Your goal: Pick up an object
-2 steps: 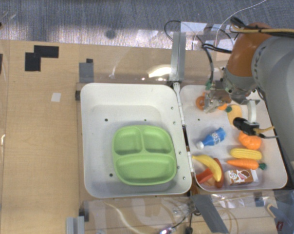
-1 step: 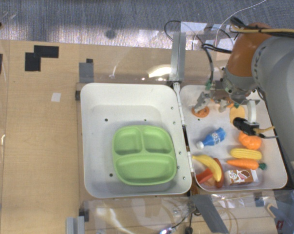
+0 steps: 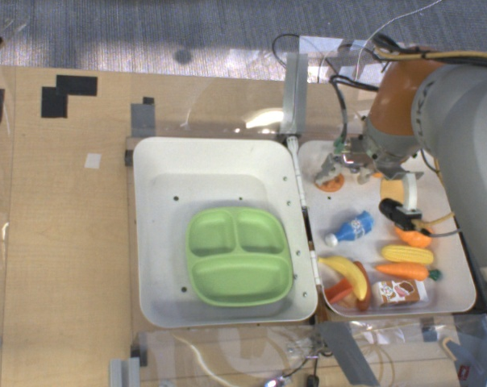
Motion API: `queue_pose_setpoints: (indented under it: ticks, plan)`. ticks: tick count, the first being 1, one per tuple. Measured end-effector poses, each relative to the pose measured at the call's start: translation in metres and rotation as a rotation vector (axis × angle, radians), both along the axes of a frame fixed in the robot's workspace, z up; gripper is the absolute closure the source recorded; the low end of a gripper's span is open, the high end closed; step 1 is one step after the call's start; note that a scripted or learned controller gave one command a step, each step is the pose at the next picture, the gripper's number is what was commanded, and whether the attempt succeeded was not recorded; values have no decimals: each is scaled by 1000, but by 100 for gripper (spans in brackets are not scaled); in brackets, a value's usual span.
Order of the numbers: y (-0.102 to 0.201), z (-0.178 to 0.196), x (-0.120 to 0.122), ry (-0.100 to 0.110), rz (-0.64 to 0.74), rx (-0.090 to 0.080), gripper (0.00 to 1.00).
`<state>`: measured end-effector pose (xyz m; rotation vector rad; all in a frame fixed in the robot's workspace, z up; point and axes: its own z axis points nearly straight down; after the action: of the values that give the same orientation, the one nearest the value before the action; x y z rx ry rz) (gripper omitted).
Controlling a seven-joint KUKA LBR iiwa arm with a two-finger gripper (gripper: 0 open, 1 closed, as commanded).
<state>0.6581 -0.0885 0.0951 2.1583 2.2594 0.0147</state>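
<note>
In the right-hand shallow white bin (image 3: 466, 293), toward eleven o'clock, my two-finger gripper (image 3: 338, 168) hung just above a small round orange toy (image 3: 331, 182); I could not tell its state. I judged this the approach, calling next for a straight descent.

- Bins (image 3: 219, 156): white plastic, smooth, slight sheen.
- Tray (image 3: 239, 256): green plastic, matt-ish.
- Bench (image 3: 58, 240): pale wood look, w/ glossy clear sheet.
- Toy food, e.g. banana (image 3: 348, 272): shiny plastic.
</note>
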Motion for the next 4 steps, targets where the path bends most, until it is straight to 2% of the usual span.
queue_pose_setpoints:
  ticks: [1,2,3,4]
  plan:
    - [3,14,4,-12,4,3,100]
    - [3,14,4,-11,4,3,0]
    - [41,93,12,11,-13,5,0]
    - [-15,-6,-32,8,-87,5,0]
